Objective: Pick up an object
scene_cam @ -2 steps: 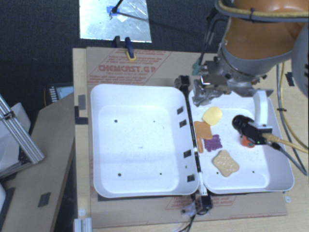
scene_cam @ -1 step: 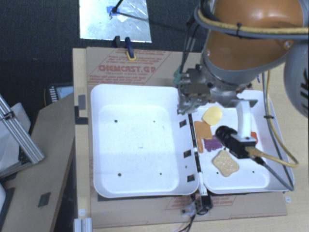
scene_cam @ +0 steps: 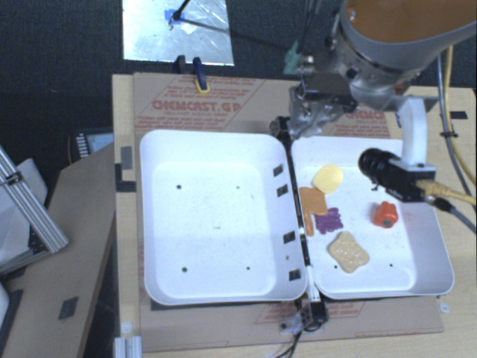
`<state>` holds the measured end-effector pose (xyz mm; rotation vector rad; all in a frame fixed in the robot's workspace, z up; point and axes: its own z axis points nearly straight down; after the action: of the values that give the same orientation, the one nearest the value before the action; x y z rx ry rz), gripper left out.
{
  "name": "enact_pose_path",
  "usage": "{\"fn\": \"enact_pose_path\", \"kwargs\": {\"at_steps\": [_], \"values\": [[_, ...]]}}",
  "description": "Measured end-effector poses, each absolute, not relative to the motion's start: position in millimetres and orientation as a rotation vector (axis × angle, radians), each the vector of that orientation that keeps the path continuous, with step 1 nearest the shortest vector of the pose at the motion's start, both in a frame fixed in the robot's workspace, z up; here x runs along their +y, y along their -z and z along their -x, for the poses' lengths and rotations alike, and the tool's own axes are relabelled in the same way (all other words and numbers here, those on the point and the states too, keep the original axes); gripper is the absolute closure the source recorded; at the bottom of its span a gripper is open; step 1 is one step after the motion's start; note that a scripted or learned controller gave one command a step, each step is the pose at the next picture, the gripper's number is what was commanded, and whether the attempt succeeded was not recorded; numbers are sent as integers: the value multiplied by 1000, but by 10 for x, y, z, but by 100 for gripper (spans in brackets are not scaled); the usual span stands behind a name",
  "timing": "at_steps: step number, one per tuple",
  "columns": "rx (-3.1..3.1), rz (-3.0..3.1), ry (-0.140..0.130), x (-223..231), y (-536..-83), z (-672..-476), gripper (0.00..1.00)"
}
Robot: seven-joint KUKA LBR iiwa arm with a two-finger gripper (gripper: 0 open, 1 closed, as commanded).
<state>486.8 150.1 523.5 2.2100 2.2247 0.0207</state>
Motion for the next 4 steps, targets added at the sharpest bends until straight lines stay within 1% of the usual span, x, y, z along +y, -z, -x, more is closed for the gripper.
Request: {"fn": "enact_pose_path", "kwargs": {"at_steps": [1, 2, 3, 4], "values": [[2234, -2209, -9, 2150, -5359, -4858, 100], [2228, -2213, -5, 2353, -5348, -5077, 100], [2228, -2214, -4, 2344, -5350, -5069, 0], [2232, -2209, -9, 2346, -5466, -5071, 100]]}}
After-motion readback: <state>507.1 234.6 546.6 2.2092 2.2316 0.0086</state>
